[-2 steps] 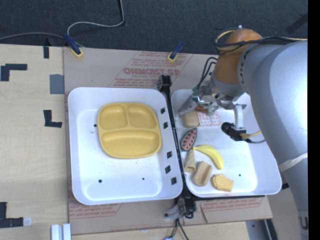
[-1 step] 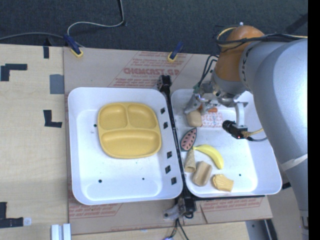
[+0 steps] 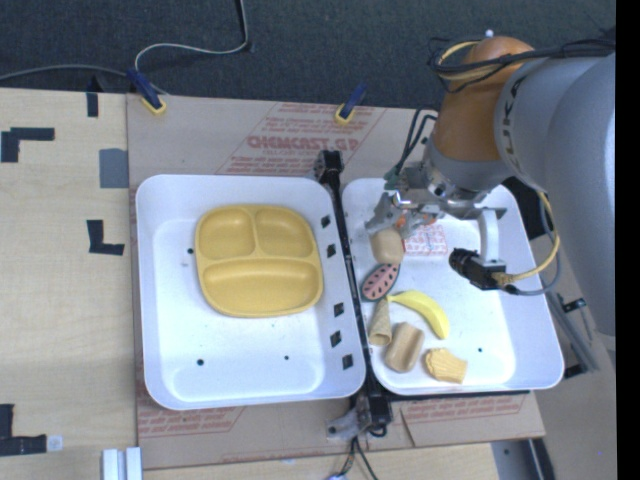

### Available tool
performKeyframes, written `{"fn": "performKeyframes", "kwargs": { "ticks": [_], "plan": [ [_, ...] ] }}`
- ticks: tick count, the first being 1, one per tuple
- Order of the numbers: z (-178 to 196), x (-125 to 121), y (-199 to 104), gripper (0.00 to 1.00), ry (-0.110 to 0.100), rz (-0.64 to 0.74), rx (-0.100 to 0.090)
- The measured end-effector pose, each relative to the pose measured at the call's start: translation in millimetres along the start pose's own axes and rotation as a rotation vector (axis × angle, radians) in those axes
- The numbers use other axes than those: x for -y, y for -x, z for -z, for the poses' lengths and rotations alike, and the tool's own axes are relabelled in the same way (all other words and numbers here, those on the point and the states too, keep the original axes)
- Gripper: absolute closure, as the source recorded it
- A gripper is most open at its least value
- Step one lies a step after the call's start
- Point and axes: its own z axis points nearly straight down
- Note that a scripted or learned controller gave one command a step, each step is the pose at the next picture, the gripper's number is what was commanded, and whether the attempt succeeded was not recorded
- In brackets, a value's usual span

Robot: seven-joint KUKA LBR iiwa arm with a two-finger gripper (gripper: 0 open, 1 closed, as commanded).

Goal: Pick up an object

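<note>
On the tabletop (image 3: 70, 298), at the left of the view, two white bins were counted, side by side. The left bin (image 3: 165, 368) held one thing only – a yellow divided plate (image 3: 258, 258) with three compartments, lying flat and well apart from the arm. The right bin (image 3: 520, 353) held the candidates for the pick, crowded against its left wall: one tan cylinder (image 3: 386, 245) at the top, one reddish oval piece with dark spots (image 3: 379, 282) just below it, one cone-shaped piece (image 3: 380, 322), one tan bread-like block (image 3: 404, 347), one banana (image 3: 422, 311) and one orange-yellow chunk (image 3: 445, 366) – six small things in all, several touching or nearly so. One printed card (image 3: 428, 240) was seen lying flat beneath the arm's wrist. The claw (image 3: 397, 211) was seen low over the upper left corner of the right bin, just above the tan cylinder; whether it was wide or narrow could not be told, and nothing was seen held in it. From there, a closure was judged likely to miss, since the cylinder lay hard by the bin wall and little room was left for a finger on that side. The round cylinder might also be rolled away, or the spotted piece beside it nudged. A dangling cable with a black connector (image 3: 472, 266) could be snagged.
</note>
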Motion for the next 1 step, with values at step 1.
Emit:
{"fn": "performKeyframes", "kwargs": {
  "ticks": [1],
  "plan": [
    [49.0, 52.5, -39.7, 1.00, -0.002, 0.000, -0.001]
  ]
}}
